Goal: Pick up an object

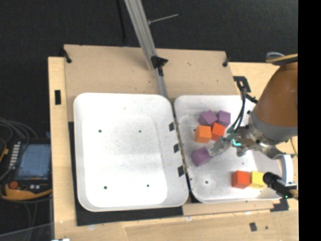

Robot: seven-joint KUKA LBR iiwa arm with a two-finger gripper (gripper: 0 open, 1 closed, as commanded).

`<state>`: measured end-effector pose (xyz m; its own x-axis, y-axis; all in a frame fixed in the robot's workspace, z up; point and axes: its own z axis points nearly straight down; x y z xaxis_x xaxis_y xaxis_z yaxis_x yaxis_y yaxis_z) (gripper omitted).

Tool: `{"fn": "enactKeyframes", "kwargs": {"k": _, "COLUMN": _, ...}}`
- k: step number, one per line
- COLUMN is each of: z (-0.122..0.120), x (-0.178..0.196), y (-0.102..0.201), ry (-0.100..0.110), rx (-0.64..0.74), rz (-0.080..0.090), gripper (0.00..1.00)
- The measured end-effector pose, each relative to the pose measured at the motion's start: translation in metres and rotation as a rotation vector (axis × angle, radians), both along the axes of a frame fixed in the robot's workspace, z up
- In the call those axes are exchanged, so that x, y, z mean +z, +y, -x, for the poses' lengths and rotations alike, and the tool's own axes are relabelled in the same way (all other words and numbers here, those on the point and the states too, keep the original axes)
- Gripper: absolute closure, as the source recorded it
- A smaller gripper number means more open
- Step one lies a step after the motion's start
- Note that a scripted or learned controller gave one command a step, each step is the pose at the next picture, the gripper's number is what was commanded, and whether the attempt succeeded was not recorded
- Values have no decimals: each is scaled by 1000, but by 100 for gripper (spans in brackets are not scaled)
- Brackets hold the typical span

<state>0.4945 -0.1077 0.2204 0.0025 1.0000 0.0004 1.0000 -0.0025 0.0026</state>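
We're looking at a light wooden bench (pixel 57 134) with a tan board (pixel 115 69) lying across its back part. Two shallow white bins are sitting on it side by side, touching in the middle: the left bin (pixel 85 149) and the right bin (pixel 220 192). Dark matting (pixel 125 215) is peeking out under the left bin's front edge.

— we see two white bins (pixel 125 149), faintly grey-speckled, on a tan bench (pixel 145 64).
— and we count purple blocks (pixel 201 156), orange blocks (pixel 203 133), one yellow block (pixel 258 179) (arm (pixel 281 99) orange-banded, grey).
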Motion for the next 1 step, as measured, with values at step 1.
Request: {"fn": "enactKeyframes", "kwargs": {"k": 1, "z": -1, "x": -59, "y": -10, "ry": 8, "rx": 1, "rz": 1, "gripper": 0}}
